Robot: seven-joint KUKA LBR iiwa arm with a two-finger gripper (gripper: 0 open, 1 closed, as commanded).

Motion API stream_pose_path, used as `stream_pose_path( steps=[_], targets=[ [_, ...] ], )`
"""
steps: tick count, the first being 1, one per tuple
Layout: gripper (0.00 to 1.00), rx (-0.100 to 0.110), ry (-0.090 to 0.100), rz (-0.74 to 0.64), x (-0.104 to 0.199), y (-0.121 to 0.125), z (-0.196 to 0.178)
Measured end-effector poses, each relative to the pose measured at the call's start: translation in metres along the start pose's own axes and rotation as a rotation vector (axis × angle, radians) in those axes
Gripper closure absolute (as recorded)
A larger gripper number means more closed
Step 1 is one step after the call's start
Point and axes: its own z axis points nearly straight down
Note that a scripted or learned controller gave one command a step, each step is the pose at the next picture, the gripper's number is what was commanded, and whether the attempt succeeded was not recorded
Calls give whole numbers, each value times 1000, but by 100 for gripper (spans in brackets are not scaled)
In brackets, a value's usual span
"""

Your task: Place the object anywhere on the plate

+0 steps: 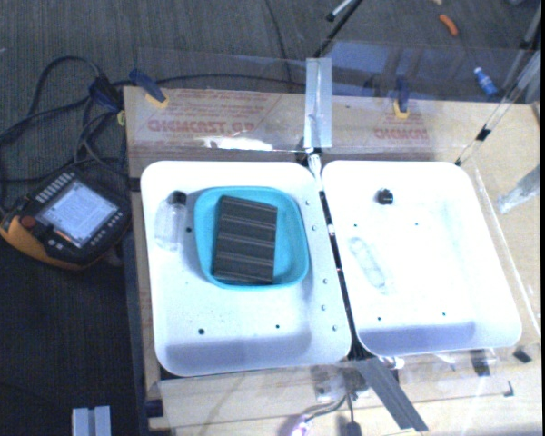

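A blue plate [293, 243] lies in the left white bin [245, 343], in its upper middle. A dark grey ridged rectangular block [245, 239] rests flat on the plate, roughly centred. Beside the plate's left edge a small clear bottle with a black cap [170, 218] lies on the bin floor. In the right white bin [436, 316] a small black round object [384, 196] sits near the back, and a clear, hard-to-see elongated item [367, 263] lies left of the middle.
The two bins meet at a raised rim [331, 252] in the centre. A clear panel with a metal post [318, 107] stands behind them. A handheld control pendant [68, 218] with cables lies on the floor at the left.
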Motion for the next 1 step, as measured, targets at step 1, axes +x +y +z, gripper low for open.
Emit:
stream_pose_path(
  steps=[1],
  targets=[
    [0, 0, 0, 1, 0, 0, 0]
  ],
)
